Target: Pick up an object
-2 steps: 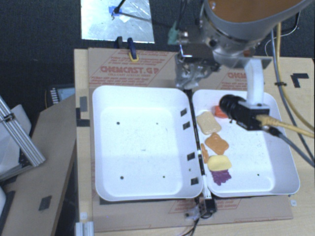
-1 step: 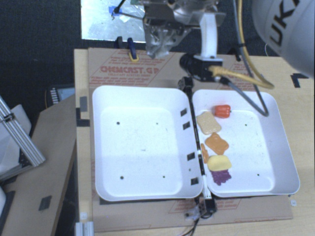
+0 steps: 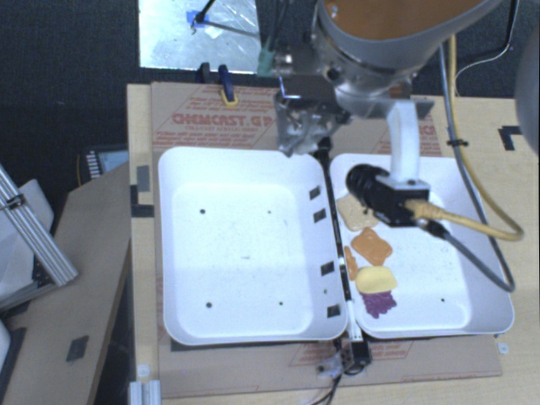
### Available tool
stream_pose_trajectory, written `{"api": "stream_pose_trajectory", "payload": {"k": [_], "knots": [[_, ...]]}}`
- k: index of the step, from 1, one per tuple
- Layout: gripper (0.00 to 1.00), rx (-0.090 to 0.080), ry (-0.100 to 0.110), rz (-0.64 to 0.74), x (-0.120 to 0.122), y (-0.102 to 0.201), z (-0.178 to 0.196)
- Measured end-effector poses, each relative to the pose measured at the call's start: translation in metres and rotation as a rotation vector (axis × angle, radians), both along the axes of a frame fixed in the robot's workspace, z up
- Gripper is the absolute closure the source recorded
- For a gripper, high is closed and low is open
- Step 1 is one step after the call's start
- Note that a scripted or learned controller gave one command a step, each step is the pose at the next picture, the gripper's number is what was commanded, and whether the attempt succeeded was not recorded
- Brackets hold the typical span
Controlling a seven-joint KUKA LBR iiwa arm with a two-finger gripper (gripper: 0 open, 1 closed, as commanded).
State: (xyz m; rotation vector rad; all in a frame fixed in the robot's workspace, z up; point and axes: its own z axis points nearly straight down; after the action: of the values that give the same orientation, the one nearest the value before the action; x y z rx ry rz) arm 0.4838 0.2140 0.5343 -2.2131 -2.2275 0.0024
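Two shallow white plastic bins (image 3: 236, 251) (image 3: 472, 310) side by side on bench (image 3: 93, 251); in right one, near shared edge: flat tan piece (image 3: 354, 213), orange piece (image 3: 371, 246), yellow piece (image 3: 376, 278), purple cluster (image 3: 380, 304), back to front.

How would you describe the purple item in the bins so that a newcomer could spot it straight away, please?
Start at the right-hand bin and follow its left wall towards the near corner. A short column of small items lies there; the purple grape-like bunch is the nearest, just below the yellow piece. It alone is purple; the others are yellow, orange and tan.
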Motion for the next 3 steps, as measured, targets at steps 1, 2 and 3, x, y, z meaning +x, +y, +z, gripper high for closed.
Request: {"api": "stream_pose_trajectory", "payload": {"k": [1,2,3], "knots": [[1.00,0.002,-0.004,0.000,0.003,0.021,0.001],[0.00,0.001,-0.004,-0.001,0.003,0.020,0.001],[1.00,0.003,-0.006,0.001,0.003,0.021,0.012]]}}
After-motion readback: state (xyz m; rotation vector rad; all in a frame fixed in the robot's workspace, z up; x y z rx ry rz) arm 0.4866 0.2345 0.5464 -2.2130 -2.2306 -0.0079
